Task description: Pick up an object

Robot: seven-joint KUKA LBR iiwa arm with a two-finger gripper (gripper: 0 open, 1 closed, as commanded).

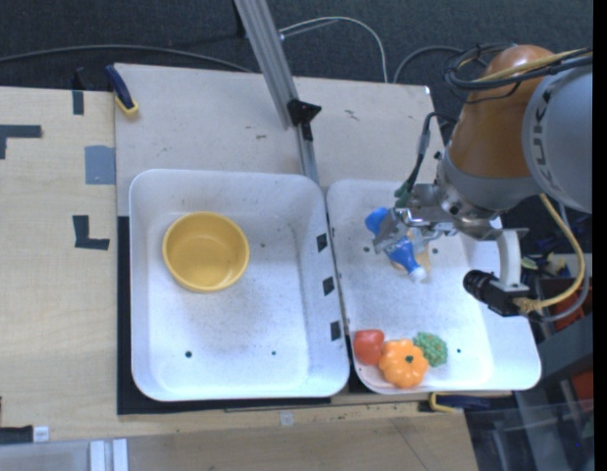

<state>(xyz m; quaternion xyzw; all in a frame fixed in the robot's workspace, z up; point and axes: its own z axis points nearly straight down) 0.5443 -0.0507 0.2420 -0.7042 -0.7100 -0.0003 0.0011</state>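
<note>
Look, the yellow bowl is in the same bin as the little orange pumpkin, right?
Not quite. The camera view shows the yellow bowl alone in the left bin, while the little orange pumpkin sits in the right bin, at its near edge.

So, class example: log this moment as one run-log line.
arm: over right bin | gripper: at blue object, grasp unclear | yellow bowl: left bin
</note>
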